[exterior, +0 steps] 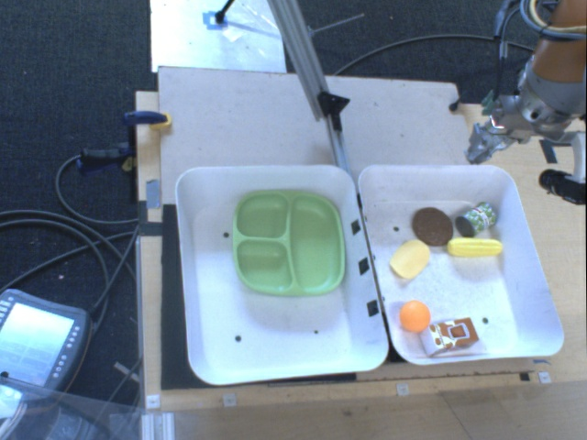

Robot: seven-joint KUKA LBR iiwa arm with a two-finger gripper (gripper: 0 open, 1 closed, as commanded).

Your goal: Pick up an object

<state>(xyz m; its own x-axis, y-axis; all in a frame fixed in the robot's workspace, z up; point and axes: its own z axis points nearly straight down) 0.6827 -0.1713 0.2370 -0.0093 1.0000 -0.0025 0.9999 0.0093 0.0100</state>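
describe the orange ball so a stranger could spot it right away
Look in the right-hand white bin, toward its near edge. The orange ball sits there, just left of a brown-and-white carton. It is the one round, bright orange thing among the bin's items.

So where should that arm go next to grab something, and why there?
Probably down and inward, toward the camera view's lower left. The gripper hangs above the far rim of the right bin, outside the cluster of objects. The brown disc and yellow banana-like piece lie closest, so moving over them looks like the shortest way to a pick.
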